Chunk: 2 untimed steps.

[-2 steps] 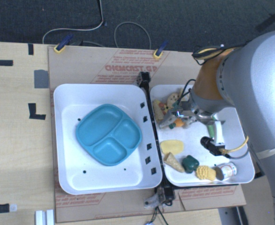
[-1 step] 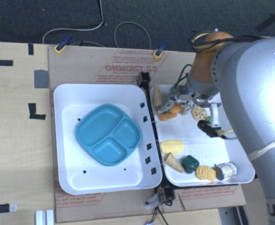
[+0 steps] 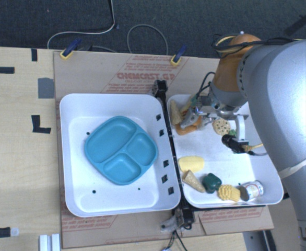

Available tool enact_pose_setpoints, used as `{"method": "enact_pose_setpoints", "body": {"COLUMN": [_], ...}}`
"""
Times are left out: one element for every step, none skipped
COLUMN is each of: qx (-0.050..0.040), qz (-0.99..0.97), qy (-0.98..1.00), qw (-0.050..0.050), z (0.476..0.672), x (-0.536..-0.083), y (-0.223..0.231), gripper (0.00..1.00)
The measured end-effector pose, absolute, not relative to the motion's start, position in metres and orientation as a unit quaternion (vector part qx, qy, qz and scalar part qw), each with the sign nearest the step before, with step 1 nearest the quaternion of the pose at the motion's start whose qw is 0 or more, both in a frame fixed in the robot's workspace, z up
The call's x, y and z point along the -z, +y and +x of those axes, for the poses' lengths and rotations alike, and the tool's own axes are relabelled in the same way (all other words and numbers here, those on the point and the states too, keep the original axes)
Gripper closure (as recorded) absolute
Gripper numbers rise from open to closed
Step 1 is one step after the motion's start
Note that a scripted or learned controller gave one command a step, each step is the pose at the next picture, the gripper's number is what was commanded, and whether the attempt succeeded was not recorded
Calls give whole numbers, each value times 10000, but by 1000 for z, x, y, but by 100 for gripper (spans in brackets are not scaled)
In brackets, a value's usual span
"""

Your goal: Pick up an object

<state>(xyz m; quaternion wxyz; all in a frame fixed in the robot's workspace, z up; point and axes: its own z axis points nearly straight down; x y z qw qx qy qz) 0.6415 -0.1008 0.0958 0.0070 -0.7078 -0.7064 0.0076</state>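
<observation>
**A:** Start at the left. What sits on the table (image 3: 17, 156)?

**B:** A cardboard sheet (image 3: 137, 75) carries two white bins pushed together. The left bin (image 3: 69, 109) holds one blue divided plate (image 3: 121, 149), lying flat and slightly turned. It is broad and low, so I'd judge it a poor thing for a two-finger grab.

**A:** And right of the divider?

**B:** The right bin (image 3: 215, 158) has all the small things. An orange thing (image 3: 190, 123) is tucked into its upper left corner against the wall, with a pale brown piece (image 3: 175, 116) touching it. Along the bottom edge, from left to right, lie a yellow lump (image 3: 191, 163), a tan wedge (image 3: 192, 181), a green piece (image 3: 212, 182), a corn cob (image 3: 227, 193) and a small can (image 3: 252, 190) on its side. The last three are nearly touching.

**A:** Where is the claw?

**B:** The claw (image 3: 197, 111) is down in that upper left corner, right over the orange thing. That reads to me as the chosen object. A round cookie (image 3: 222, 125) lies just right of it.

**A:** Is it apart or together? Is it gripping anything?

**B:** I can't tell, because the wrist and cables hide it. Nothing shows plainly as held.

**A:** Why come in at that angle?

**B:** The grey arm (image 3: 278, 103) enters from the right of the frame. The corner walls probably crowd the grab, so a slip looks possible.
</observation>
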Motion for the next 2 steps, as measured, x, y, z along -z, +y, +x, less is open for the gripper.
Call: {"method": "enact_pose_setpoints", "body": {"qx": [21, -9], "qz": [-7069, -7069], "qy": [-7073, -7073], "qw": [-17, 0], "z": [584, 584], "x": [-190, -184], "y": [-87, -87], "gripper": [100, 0]}}
